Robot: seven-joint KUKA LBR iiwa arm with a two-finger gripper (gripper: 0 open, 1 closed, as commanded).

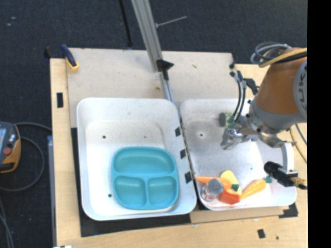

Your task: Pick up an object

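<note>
The arm reaches in over the right bin, its gripper hanging above the bin's bare middle; whether the jaws are spread or pressed together I cannot tell. The small toys, orange, yellow, red and grey, lie heaped at the bin's near edge, apart from the gripper. In the left bin lies a blue divided tray.

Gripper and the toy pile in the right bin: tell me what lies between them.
In the camera view, bare white bin floor separates the gripper from the toy pile; nothing else lies there.
</note>
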